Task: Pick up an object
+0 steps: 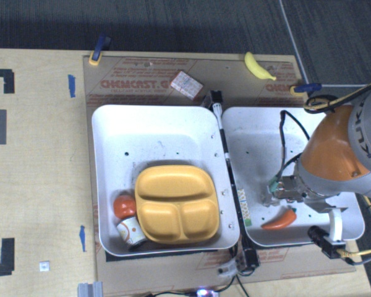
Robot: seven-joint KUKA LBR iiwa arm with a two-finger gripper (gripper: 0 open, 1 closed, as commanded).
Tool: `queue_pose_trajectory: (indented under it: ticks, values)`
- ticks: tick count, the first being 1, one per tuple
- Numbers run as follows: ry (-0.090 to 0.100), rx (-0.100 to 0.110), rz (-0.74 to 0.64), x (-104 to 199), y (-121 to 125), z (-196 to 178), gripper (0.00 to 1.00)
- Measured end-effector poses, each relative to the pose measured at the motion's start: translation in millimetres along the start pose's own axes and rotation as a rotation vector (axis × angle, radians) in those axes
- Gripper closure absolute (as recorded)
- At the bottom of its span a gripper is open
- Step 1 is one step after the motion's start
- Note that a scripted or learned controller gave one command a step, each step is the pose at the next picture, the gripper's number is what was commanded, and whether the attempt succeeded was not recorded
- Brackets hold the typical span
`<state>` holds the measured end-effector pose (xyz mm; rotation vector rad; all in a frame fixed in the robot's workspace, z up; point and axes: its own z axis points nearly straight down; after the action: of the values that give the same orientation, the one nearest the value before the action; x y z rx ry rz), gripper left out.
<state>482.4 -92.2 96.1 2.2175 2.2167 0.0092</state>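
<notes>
An orange chili pepper (279,220) lies near the front edge of the right bin (253,135). My gripper (285,190) hangs low over that bin, just above and behind the pepper, under the arm's orange band; the arm hides its tips. A yellow divided tray (175,202) lies upside down in the left bin (148,125). A red-orange ball (123,205) and a small white and orange object (130,230) are tucked against the tray's left side.
A yellow banana (259,66) and a small patterned packet (186,84) lie on the cardboard behind the bins. Blue clamps (99,47) hold the cardboard's edges. A black divider (226,159) runs between the bins. Cables trail by the arm at the front right.
</notes>
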Motion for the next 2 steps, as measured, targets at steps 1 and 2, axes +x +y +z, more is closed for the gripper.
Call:
queue_pose_trajectory:
  ticks: [1,2]
  values:
    - [0.000,0.000,0.000,0.0,-0.1,0.0,0.00]
    - [0.001,0.006,-0.001,-0.1,-2.2,9.9,0.00]
